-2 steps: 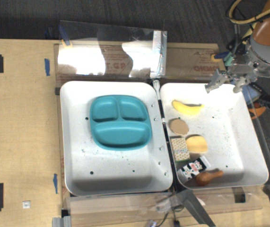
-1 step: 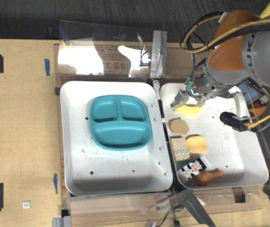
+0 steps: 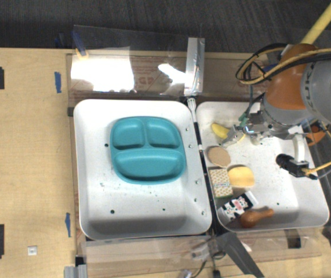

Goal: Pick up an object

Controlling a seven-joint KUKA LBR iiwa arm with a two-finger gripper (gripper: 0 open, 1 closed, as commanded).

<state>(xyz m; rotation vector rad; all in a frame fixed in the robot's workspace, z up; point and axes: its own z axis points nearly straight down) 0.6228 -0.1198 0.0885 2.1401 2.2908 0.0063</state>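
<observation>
Right of centre, inside the right bin [image 3: 304,204], we see the arm [image 3: 304,91] reaching down with its pincer [image 3: 242,131] low over the bin's upper left area. We cannot tell the pincer's state, the tip is too small and cluttered by cables.

Closest candidate is the yellow banana-like piece [image 3: 220,130], lying just beside the pincer tip, near the bin's left wall. We judge that to be the target. Looks like a small toy fruit: light, stiff, smooth and a bit slippery, curved. Best hold is probably across its narrow middle, not end to end, or it may squirt out.

Below it down the left side of that bin: a tan round disc [image 3: 218,155], a yellow block [image 3: 242,176], a speckled square pad [image 3: 220,181], a black-and-white item [image 3: 237,205], and a brown drumstick-shaped piece [image 3: 255,215] at the lower edge. These sit close together, some touching, so a grab there risks nudging neighbours.

Left bin [image 3: 95,172] holds a teal divided tray [image 3: 148,149], well apart from the arm. Both bins rest on the bench [image 3: 20,155]. Nothing is visibly held; the pick looks not yet made.
</observation>
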